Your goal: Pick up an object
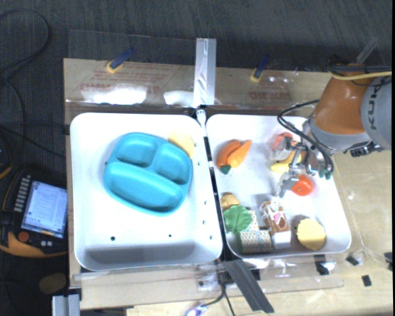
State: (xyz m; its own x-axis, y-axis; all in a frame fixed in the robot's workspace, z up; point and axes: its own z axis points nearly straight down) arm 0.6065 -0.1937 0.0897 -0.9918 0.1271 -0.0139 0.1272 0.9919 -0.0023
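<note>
My gripper (291,176) hangs low over the right part of the right bin (339,199), below the arm's orange band (341,107). It sits among three small toys: a yellow piece (279,166) to its left, an orange-red round toy (304,187) to its right, and a red and white item (282,140) behind it. I see nothing clearly held. An orange carrot (232,153) lies at the bin's back left.
At the right bin's front lie a green leafy toy (236,217), a patterned box (255,241), a small carton (274,216) and a yellow round toy (310,233). The left bin (92,242) holds a blue divided plate (148,170) with a yellow item (182,143) behind it.
</note>
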